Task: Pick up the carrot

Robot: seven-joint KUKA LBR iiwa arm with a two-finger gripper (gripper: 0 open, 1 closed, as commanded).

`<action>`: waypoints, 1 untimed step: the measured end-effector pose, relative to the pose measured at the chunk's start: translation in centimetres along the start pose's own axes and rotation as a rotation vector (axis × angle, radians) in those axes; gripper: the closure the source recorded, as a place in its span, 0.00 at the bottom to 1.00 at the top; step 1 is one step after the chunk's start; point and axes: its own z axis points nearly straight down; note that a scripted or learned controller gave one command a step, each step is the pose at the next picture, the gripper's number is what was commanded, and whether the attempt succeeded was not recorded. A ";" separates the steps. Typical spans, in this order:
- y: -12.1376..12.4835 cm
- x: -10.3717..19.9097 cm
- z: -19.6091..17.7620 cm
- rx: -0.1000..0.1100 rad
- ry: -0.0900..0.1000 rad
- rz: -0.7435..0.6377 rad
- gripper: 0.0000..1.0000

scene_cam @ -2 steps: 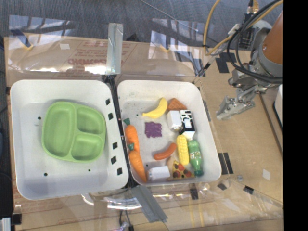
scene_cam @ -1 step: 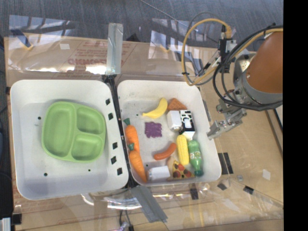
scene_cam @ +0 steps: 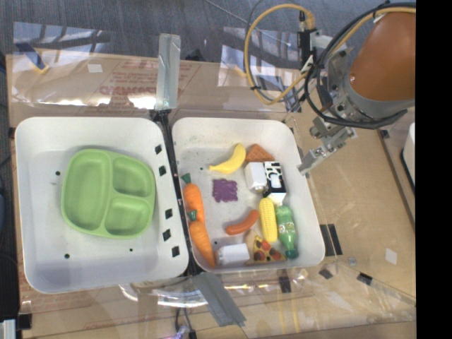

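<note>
Tool (scene_cam: 319, 149) grip state unclear beside right bin (scene_cam: 305, 189); carrot (scene_cam: 193, 202) inside

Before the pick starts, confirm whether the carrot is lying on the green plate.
No. The carrot lies in the right bin along its left wall, while the green plate sits in the left bin.

Single fixed camera, mounted above the bench (scene_cam: 353, 210), looking down at a slant. Both white bins are fully in frame: left bin (scene_cam: 35, 189) fills the left half, right bin (scene_cam: 300, 168) sits centre to lower right. Far bench edge and dark floor run along the top of the frame. Medium distance; small items in the bins are distinguishable. Arm (scene_cam: 381, 55) enters from the upper right.
</note>
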 end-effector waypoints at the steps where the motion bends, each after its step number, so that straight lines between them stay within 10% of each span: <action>1: 3.3 -1.9 0.7 -0.003 0.000 0.048 1.00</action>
